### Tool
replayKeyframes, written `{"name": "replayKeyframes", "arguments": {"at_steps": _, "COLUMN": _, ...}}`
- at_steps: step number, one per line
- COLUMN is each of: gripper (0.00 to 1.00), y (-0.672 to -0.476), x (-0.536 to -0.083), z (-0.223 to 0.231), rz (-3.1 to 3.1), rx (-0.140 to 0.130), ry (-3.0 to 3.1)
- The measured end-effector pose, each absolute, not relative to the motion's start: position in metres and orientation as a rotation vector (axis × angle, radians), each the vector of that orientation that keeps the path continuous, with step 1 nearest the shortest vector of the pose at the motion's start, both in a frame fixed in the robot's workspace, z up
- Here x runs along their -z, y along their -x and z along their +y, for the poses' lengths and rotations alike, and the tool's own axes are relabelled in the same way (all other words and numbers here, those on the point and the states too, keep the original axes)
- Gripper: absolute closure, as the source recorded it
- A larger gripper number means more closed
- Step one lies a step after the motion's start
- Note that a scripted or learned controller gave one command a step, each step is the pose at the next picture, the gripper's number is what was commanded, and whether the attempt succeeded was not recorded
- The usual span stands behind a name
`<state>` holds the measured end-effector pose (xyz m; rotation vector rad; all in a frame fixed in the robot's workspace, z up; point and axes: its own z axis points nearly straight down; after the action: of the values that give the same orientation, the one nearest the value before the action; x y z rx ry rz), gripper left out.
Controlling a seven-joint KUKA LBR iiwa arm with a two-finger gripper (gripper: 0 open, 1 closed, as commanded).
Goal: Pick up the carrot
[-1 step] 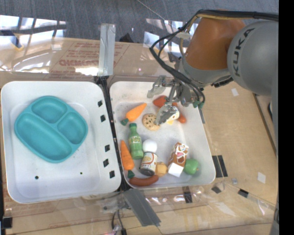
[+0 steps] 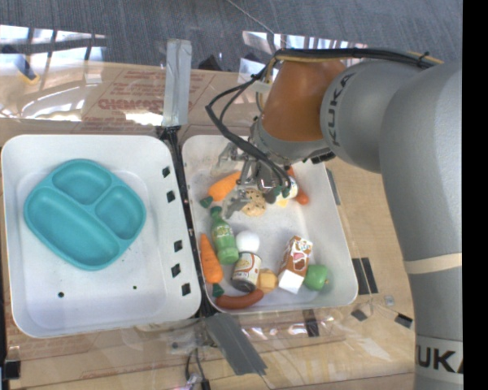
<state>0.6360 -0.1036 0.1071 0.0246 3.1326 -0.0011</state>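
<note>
The grey KUKA arm (image 2: 390, 112) reaches in from the right, its orange band (image 2: 301, 96) hanging over the far end of the right bin (image 2: 335, 242); the gripper (image 2: 256, 184) points down into that bin's upper middle, its metal fingers (image 2: 248, 173) lost against the clutter beneath, so I cannot tell whether they are spread or pressed together, nor whether anything sits between them; black cables (image 2: 228, 104) loop from the wrist over the bin's far rim. A carrot (image 2: 222, 188) with a green top lies just left of the gripper, tilted, its orange tip toward the fingers, and whether they touch it is unclear; a second carrot (image 2: 210, 258) lies lengthwise along the bin's left wall, nearer the front, beside a green bottle (image 2: 224, 240). Just under the gripper sits a pale speckled cookie-like piece (image 2: 254, 205); a white ball (image 2: 247, 241) rests right of the bottle, with a small can (image 2: 245, 270) below it; a red sausage (image 2: 238, 300) lies along the front wall; a yellowish block (image 2: 267, 280), a white cube (image 2: 290, 281), a small brown carton (image 2: 298, 254) and a green apple-like fruit (image 2: 316, 277) cluster at the front right. The left bin (image 2: 32, 299) holds a teal divided plate (image 2: 83, 211), set in its far-left part and well apart from the arm.
</note>
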Motion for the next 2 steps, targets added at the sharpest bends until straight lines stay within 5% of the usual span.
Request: {"name": "replayKeyframes", "arguments": {"at_steps": 2, "gripper": 0.00, "y": -0.6315, "x": -0.1026, "z": -0.0892, "rz": 3.083, "rx": 0.008, "ry": 0.471}}
